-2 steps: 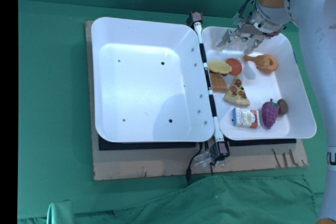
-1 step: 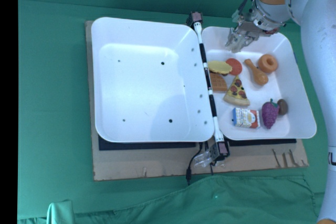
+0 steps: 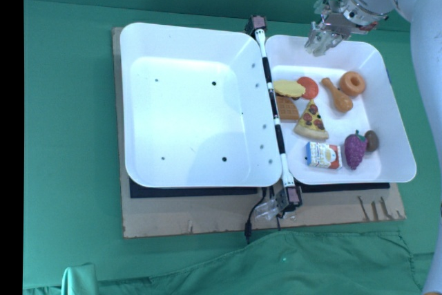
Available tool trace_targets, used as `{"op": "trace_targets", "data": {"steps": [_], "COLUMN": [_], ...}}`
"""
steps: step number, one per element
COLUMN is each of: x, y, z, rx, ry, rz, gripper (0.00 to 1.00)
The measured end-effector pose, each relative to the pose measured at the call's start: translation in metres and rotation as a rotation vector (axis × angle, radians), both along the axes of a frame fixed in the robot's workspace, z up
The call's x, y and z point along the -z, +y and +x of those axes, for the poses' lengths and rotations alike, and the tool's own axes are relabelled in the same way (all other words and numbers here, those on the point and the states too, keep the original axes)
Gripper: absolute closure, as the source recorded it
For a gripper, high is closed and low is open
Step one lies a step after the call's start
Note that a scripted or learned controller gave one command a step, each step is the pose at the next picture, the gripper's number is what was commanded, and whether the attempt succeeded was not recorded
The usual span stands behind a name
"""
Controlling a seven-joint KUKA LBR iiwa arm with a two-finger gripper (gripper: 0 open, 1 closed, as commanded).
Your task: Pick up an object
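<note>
The right bin [image 3: 394,97] holds several toy foods: a donut [image 3: 353,83], a chicken drumstick [image 3: 337,94], a tomato slice [image 3: 309,87], a yellow flat piece [image 3: 289,88], a waffle [image 3: 286,108], a pizza slice [image 3: 312,121], a milk carton [image 3: 322,155], a purple grape bunch [image 3: 355,149] and a brown piece [image 3: 371,141]. My gripper [image 3: 319,43] hangs above the bin's far left corner, away from all the toys. Nothing shows between its fingertips.
The left bin [image 3: 138,45] lies beside the right one, split from it by a black-and-white bar [image 3: 271,100]. Both rest on a cardboard sheet [image 3: 179,217] on green cloth. Cables [image 3: 266,211] hang at the front edge.
</note>
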State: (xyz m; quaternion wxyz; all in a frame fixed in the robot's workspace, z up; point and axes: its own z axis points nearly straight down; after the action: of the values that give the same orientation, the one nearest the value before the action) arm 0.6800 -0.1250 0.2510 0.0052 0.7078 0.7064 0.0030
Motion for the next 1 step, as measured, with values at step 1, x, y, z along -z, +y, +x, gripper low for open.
{"op": "trace_targets", "data": {"steps": [1], "x": [-0.0654], "y": [0.0065], "z": [0.0010], "rx": [0.000], "ry": [-0.002], "rz": [0.000], "gripper": [1.00]}}
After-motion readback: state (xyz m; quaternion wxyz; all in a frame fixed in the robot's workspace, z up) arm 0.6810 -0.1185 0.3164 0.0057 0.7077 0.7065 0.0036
